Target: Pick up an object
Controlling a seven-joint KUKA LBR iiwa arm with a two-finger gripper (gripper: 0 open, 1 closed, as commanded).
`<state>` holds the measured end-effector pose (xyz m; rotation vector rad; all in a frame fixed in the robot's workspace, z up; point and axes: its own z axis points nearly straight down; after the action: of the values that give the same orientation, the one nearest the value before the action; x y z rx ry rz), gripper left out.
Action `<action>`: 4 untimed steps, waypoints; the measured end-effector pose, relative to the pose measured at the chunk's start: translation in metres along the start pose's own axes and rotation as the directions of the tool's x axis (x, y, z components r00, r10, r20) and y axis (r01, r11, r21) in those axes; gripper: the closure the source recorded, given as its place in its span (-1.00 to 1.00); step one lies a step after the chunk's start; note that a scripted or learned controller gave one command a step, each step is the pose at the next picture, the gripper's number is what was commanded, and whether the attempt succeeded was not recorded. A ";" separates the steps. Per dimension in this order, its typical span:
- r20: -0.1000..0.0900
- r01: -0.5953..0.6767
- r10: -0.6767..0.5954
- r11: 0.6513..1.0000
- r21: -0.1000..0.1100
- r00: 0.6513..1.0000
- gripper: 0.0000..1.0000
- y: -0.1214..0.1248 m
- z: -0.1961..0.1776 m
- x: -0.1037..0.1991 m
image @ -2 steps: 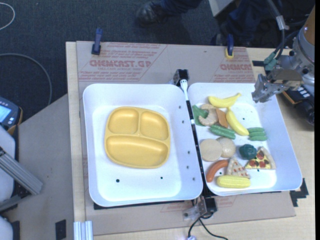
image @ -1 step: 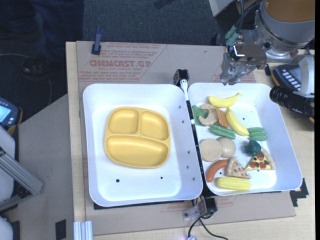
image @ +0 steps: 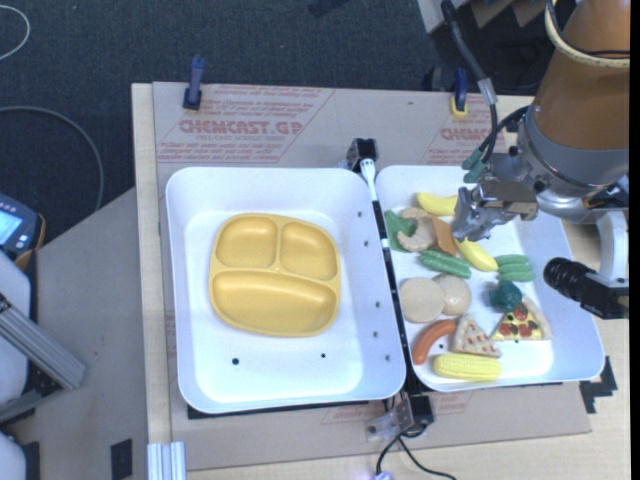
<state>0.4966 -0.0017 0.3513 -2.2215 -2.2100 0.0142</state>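
The right bin [image: 575, 353] holds several toy foods: a yellow banana [image: 436, 204], a second yellow piece [image: 479, 256], a green bean pod [image: 444, 263], a green pickle [image: 514, 266], a teal broccoli [image: 505, 294], two pizza slices [image: 521, 324] [image: 476, 340], a corn cob [image: 465, 367], a sausage [image: 431, 339] and two pale round pieces [image: 420, 298]. My gripper [image: 469, 226] hangs low over the upper middle of this bin, just above the second yellow piece and beside a brownish item [image: 440, 234]. It hides what lies directly under it.
The left bin [image: 190, 268] holds a yellow divided plate [image: 275, 273]. A black divider clip [image: 362, 153] sits between the bins at the back. Blue clamps [image: 193, 81] [image: 459, 98] hold the board. A black fixture [image: 580, 283] juts in at the right bin's edge.
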 end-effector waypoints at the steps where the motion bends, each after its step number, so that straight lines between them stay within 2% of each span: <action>1: -0.001 0.008 -0.008 1.000 0.002 1.000 1.00 0.080 0.139 0.038; 2: -0.004 0.013 -0.013 1.000 -0.008 1.000 1.00 0.015 0.092 0.093; 3: -0.001 0.008 -0.008 1.000 -0.004 1.000 1.00 0.000 0.120 0.117; 4: -0.001 0.001 -0.001 1.000 -0.030 1.000 1.00 -0.002 -0.192 0.026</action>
<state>0.4966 0.0247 0.5433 -2.2355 -2.2255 -0.0202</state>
